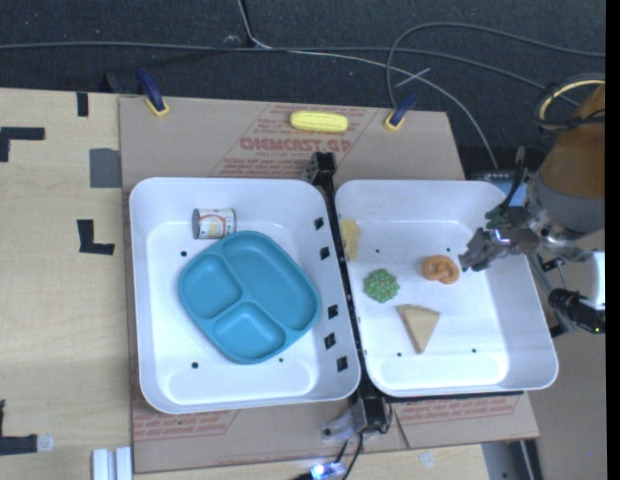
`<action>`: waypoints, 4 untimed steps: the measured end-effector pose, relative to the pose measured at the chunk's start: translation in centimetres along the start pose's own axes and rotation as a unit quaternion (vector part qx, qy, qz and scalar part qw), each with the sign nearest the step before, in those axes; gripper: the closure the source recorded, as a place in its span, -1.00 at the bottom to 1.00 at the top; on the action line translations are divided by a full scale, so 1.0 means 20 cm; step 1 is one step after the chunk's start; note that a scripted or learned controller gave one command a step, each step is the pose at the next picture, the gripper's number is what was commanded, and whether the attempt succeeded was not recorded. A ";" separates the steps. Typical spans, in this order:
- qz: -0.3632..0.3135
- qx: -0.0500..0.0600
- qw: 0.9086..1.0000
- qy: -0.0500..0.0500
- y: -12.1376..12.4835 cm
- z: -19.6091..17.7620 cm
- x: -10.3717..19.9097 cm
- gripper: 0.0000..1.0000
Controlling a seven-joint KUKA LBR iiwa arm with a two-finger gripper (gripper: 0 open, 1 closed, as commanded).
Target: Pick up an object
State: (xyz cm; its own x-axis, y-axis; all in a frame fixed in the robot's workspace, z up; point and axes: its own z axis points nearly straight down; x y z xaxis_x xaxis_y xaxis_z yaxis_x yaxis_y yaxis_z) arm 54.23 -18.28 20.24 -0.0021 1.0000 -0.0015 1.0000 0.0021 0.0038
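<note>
Resting beside claw (pixel 477 251): curled, perhaps doughy orange pastry (pixel 441 269).

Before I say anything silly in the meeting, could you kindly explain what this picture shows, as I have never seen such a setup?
A single camera looks down at a slant on a bench with two shallow white bins. The grey arm with an orange band, reaching in from the right, is a robot; its gripper hangs over the right bin, close beside an orange pretzel-like toy. I see nothing held. That bin also holds a green ball, a tan wedge and a pale yellow piece. The left bin holds a blue divided tray and a small can. A yellow corn cob lies on the cardboard behind.
</note>
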 end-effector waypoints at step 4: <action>-0.002 0.002 1.000 0.001 0.01 -0.23 0.83 1.00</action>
State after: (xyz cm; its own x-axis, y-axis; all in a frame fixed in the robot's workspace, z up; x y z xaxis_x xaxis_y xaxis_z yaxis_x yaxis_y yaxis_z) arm 54.40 -1.73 24.83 -0.0053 1.0000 0.0006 1.0000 0.0053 -0.0008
